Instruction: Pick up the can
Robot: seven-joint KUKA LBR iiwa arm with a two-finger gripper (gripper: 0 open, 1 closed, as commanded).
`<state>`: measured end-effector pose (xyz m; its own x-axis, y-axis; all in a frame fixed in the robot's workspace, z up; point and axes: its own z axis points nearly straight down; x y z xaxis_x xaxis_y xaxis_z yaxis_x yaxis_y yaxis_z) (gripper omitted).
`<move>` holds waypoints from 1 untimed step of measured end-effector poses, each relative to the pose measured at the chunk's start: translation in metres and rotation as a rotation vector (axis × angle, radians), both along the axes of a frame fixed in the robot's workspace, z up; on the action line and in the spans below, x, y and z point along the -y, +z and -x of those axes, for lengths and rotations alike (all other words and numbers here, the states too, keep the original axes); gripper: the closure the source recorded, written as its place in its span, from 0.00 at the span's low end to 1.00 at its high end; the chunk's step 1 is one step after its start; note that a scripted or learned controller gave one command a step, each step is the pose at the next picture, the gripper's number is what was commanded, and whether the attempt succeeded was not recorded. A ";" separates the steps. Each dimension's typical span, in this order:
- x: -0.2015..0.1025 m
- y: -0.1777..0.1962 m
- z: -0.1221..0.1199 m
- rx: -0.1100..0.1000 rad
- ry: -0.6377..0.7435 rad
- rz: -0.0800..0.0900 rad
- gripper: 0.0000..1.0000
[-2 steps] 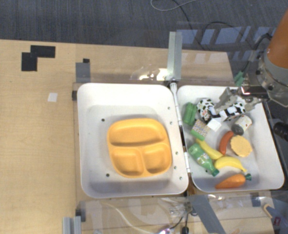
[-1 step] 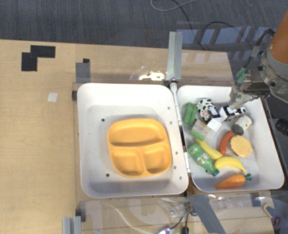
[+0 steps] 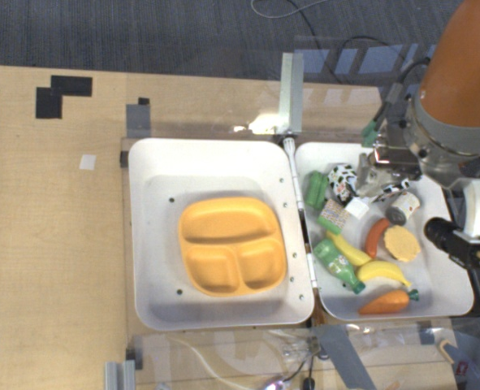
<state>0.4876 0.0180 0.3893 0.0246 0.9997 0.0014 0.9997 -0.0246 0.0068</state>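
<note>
A green can (image 3: pixel 315 189) lies on its side at the left edge of the right bin (image 3: pixel 459 299), close to the divider. My gripper (image 3: pixel 369 181) hangs over the upper middle of that bin, to the right of the can and apart from it. It sits just above a black-and-white cow-patterned toy (image 3: pixel 341 182) and a white cube (image 3: pixel 357 209). The arm's orange band (image 3: pixel 467 55) and grey wrist hide the bin's upper right part.
The right bin also holds a small printed box (image 3: pixel 333 215), a green bottle (image 3: pixel 337 262), a banana (image 3: pixel 374 268), a carrot (image 3: pixel 384 301), a red sausage (image 3: pixel 375 234), a round cookie (image 3: pixel 402 244) and a small grey cylinder (image 3: pixel 402 207). The left bin (image 3: pixel 150 218) holds an orange divided tray (image 3: pixel 231 244).
</note>
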 end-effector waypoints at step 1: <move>-0.012 -0.150 0.000 -0.004 0.051 0.001 1.00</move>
<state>0.4875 0.0300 0.2395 -0.0262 0.9997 0.0005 0.9997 0.0262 0.0029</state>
